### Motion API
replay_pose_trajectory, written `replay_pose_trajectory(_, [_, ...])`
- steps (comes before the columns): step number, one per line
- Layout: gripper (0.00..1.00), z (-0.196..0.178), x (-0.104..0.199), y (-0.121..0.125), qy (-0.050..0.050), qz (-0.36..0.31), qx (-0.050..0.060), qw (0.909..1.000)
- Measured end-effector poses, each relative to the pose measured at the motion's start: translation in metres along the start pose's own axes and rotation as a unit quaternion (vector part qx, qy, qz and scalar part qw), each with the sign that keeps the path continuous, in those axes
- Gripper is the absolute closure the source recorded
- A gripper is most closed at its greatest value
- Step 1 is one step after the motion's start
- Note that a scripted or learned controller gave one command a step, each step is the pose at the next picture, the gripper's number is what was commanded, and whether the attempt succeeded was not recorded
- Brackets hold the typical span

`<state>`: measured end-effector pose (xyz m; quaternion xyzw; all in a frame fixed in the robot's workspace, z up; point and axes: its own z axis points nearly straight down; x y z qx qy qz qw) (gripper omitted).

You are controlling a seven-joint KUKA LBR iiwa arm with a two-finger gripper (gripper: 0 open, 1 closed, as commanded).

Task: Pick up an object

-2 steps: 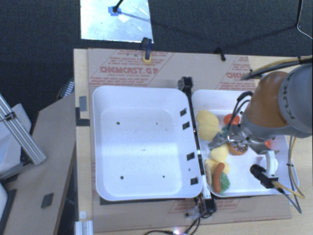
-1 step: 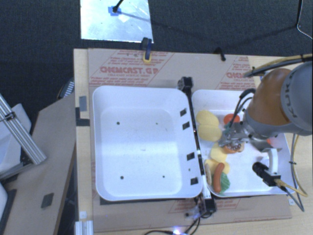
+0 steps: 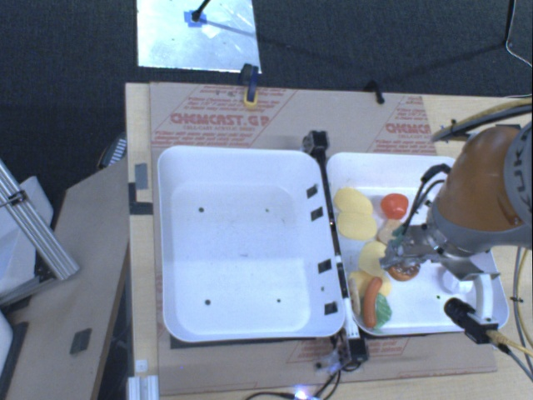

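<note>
Look at the right bin (image 3: 416,163): your objects crowd its left half, against the wall it shares with the left bin (image 3: 241,240). Near the bin's far left corner lie two pale yellow rounded pieces (image 3: 356,212), one touching the other, and just beside them toward the middle sits a red tomato (image 3: 394,204), glossy and round. Along the near left edge you have a third yellowish piece (image 3: 371,257), then an orange-red sausage-shaped toy (image 3: 371,300) lying lengthwise toward the near wall, with a green leafy piece (image 3: 382,309) touching its right side. A small dark red and brown round object (image 3: 404,271) rests near the bin's middle. The claw (image 3: 401,255) sits low right above that dark round object and next to the yellowish piece; its grey-green fingertips are clustered there, but the arm's wrist covers much of it, so you cannot tell whether it is spread or closed, nor whether anything is caught in it. The arm's orange band (image 3: 483,182) hangs over the bin's right edge. Both bins rest on a cardboard sheet (image 3: 275,111) on the surface.
</note>
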<state>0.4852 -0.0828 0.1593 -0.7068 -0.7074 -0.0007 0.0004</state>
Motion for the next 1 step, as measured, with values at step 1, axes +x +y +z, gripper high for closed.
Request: replay_pose_trajectory(1, [1.0,-0.0263,0.0712,0.0403,0.0,-0.005,-0.003,1.0])
